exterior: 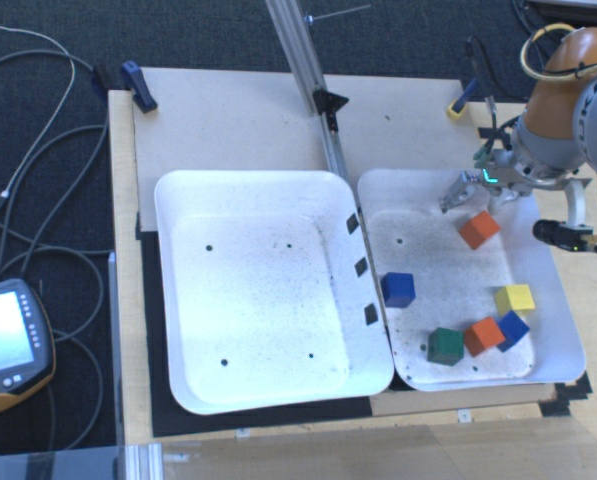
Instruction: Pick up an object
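The arm enters from the upper right of the frame, its tool [470, 190] hanging low over the upper part of the right bin [418, 203]. The tool's fingers are spread apart and nothing sits between them. Just below and right of the fingertips, an orange cube [479, 230] lies tilted on the bin floor, apart from the tool. A blue cube [398, 289] rests near the bin's left wall. In the bin's lower right, a yellow cube [515, 298], a smaller blue cube [513, 328], another orange cube [485, 334] and a green cube [445, 346] cluster close together. The left bin [178, 208] sits beside it on the surface [228, 118].
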Available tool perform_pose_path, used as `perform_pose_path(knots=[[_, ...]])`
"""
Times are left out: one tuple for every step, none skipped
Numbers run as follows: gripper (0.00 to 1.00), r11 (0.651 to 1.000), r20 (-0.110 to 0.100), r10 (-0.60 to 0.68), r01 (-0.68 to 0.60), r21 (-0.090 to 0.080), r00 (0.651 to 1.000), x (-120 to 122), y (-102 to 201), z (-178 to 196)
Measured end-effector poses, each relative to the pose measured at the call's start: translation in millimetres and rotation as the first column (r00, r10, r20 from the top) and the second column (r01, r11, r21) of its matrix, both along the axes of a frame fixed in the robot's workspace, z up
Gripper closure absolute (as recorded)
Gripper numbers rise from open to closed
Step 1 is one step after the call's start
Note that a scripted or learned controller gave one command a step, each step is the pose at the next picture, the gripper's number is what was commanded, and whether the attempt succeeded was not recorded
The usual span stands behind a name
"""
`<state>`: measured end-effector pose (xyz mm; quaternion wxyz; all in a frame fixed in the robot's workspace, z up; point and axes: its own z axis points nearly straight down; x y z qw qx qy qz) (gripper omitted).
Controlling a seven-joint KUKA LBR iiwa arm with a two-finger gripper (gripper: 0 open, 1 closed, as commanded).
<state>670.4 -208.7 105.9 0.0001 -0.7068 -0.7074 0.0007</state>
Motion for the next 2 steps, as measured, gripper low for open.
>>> perform_pose_path(knots=[[0.00, 1.000, -0.004, -0.002, 0.002, 0.002, 1.000, -47, 7, -6], [0.00, 1.000, 0.005, 0.002, -0.002, 0.000, 1.000, -15, 19, -6]])
